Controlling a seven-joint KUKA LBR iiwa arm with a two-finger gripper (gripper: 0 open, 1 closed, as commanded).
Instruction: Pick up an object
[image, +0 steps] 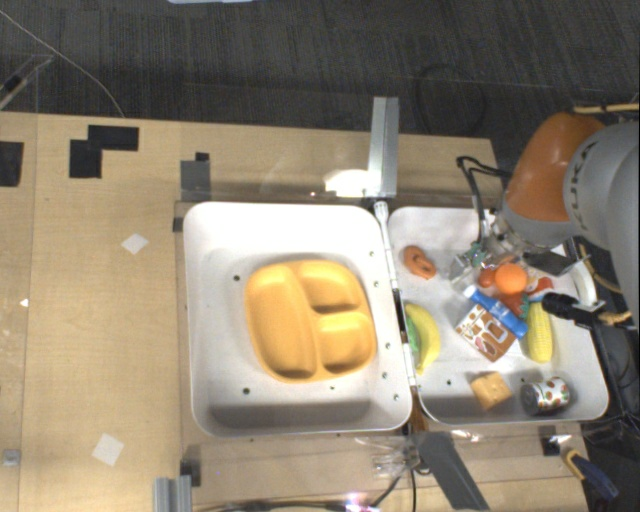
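The wooden counter (90, 330) carries two shallow white bins side by side. The left bin (215, 400) is the larger sight, and a yellow divided tray (308, 318) with three compartments lies in its middle, slightly turned.

The grey arm (600, 190), with its orange band (545, 175), reaches in from the right above the right bin (440, 400) and covers that bin's upper right corner. Its gripper (487, 262) hangs low over the upper middle of the right bin, just above and to the left of an orange ball. Whether the fingers are apart or together cannot be told, since the wrist and cables hide them; nothing is seen between them.

The things to pick all lie in the right bin. A yellow banana (424, 336) lies along the left wall, curved, with a greenish edge. A brown and white printed packet (485, 331) lies in the middle, tilted. A yellow corn cob (539, 332) stands lengthwise near the right side. A blue bar-shaped item (499, 311) lies slanted between the packet and the orange ball (510, 277), touching or nearly touching both. A small orange-brown lump (420, 262) sits apart at the upper left. A tan block (489, 390) lies near the bottom edge, and a shiny dark round object (546, 395) lies beside it toward the lower right corner.
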